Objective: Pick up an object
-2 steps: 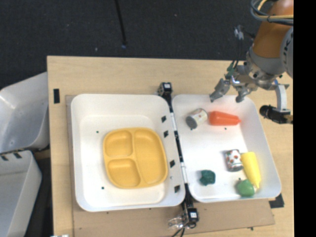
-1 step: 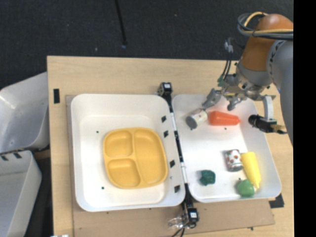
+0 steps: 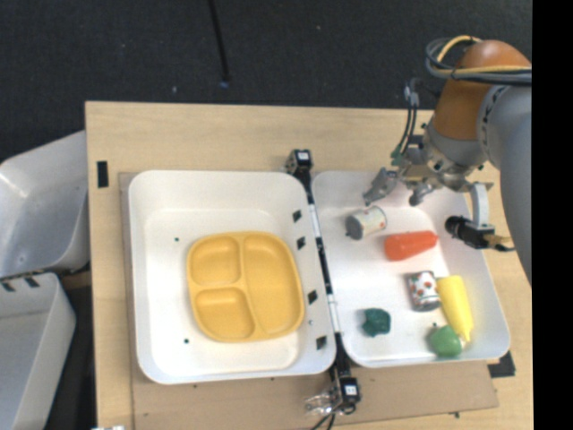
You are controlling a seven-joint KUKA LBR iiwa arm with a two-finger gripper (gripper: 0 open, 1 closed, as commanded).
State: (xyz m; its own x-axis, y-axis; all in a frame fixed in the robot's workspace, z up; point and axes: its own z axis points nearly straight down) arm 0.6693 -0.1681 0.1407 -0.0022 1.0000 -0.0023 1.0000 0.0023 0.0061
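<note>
My gripper [image 3: 399, 187] hangs over the far part of the right bin [image 3: 349, 195], open, with nothing between its spread fingers. Just below and left of it a small white and grey cylinder [image 3: 365, 223] lies on its side. To the right of the cylinder lies an orange carrot-shaped piece [image 3: 411, 245]. Nearer the front are a small silver can with red dots [image 3: 421, 291], a yellow corn-like piece [image 3: 455, 303], a light green piece [image 3: 445, 340] and a dark green piece [image 3: 376, 322].
The left bin [image 3: 157, 240] holds a yellow divided plate [image 3: 243, 286]. A ridge with black clips [image 3: 316, 258] separates the two bins. The arm comes in from the upper right over the right bin's far corner.
</note>
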